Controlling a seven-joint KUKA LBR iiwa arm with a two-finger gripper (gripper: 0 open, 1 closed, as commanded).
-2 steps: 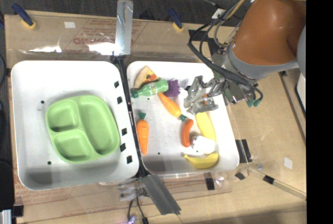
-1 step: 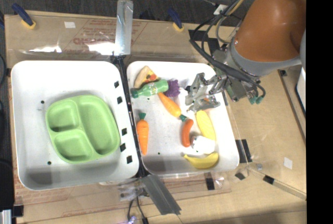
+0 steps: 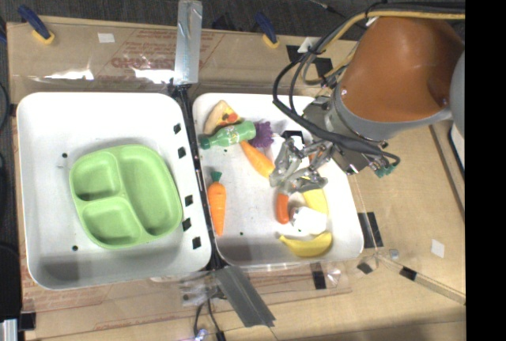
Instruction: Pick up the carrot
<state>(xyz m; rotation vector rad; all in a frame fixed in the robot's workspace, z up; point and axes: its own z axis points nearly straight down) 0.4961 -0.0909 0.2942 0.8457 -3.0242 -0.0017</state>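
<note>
Hand [image 3: 294,170] over right bin [image 3: 237,246], carrot [image 3: 216,205] inside

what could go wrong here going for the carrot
Wrong pick: the gripper hangs over the cluttered middle of the right bin, near an orange piece and a small orange item, while the carrot lies apart by the left wall.

That wall may crowd a grasp on it.

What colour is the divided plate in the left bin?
Light green: the three-compartment plastic plate, seen clearly in the camera view.
</note>
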